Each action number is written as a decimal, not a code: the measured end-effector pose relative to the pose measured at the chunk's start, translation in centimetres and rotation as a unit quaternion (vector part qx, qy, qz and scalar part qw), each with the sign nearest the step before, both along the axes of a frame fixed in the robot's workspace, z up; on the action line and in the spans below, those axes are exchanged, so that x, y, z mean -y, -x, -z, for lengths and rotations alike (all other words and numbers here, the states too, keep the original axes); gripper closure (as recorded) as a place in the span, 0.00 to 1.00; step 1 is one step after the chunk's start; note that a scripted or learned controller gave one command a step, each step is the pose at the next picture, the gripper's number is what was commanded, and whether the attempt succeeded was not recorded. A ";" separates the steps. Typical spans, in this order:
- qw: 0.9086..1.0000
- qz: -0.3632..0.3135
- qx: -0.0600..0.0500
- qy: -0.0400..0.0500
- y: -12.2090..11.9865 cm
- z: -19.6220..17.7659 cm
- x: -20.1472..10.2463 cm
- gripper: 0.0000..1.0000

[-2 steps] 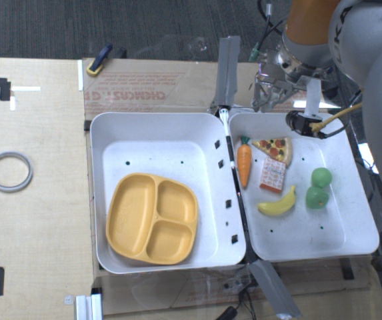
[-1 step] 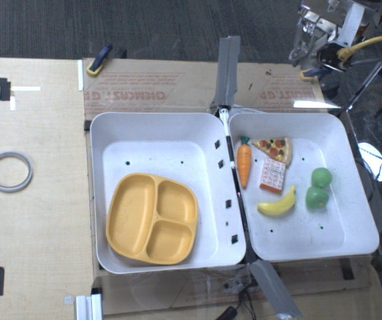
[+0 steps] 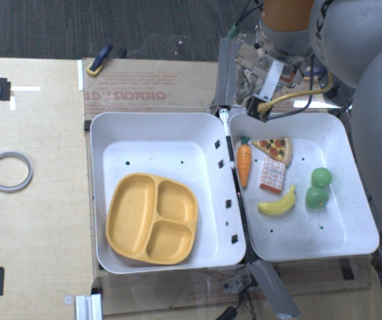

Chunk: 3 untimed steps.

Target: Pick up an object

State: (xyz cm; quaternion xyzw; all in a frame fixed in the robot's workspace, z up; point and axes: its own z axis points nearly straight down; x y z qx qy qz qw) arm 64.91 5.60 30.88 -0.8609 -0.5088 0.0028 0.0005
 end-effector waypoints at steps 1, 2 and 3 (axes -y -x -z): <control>0.998 -0.059 0.000 0.000 -0.9 4.5 -1.6 1.00; 0.999 -0.053 0.001 0.000 -1.0 -8.0 3.4 1.00; 0.994 -0.110 0.000 0.000 1.8 2.6 -3.0 1.00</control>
